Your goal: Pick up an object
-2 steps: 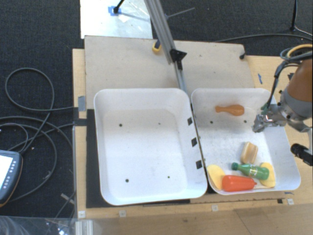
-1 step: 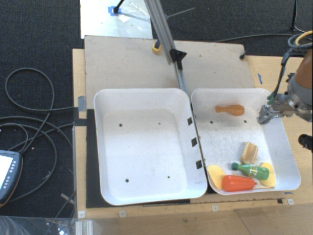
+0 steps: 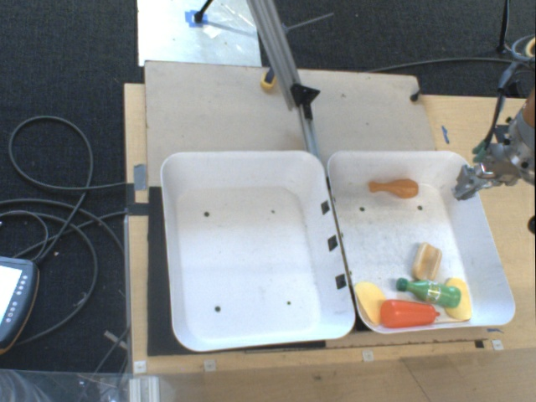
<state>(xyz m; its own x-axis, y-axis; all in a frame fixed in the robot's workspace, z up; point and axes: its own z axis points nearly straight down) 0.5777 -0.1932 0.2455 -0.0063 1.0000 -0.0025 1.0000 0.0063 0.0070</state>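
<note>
The right bin (image 3: 481,233) holds several toy foods. An orange drumstick (image 3: 395,188) lies near its back wall. A tan bread roll (image 3: 427,261) rests further forward. In the front corner a green bottle (image 3: 429,290) lies beside a red pepper (image 3: 408,312), with yellow pieces (image 3: 369,296) around them. My gripper (image 3: 467,182) hangs at the right bin's back right corner, over its rim, about a hand's width right of the drumstick. Nothing shows between its fingers.
The left bin (image 3: 180,224) sits beside the right one, with a shared divider carrying black clips (image 3: 332,241). A slanted metal pole (image 3: 280,48) crosses the board behind the bins. Cables and a tablet (image 3: 12,296) lie on the floor at left.
</note>
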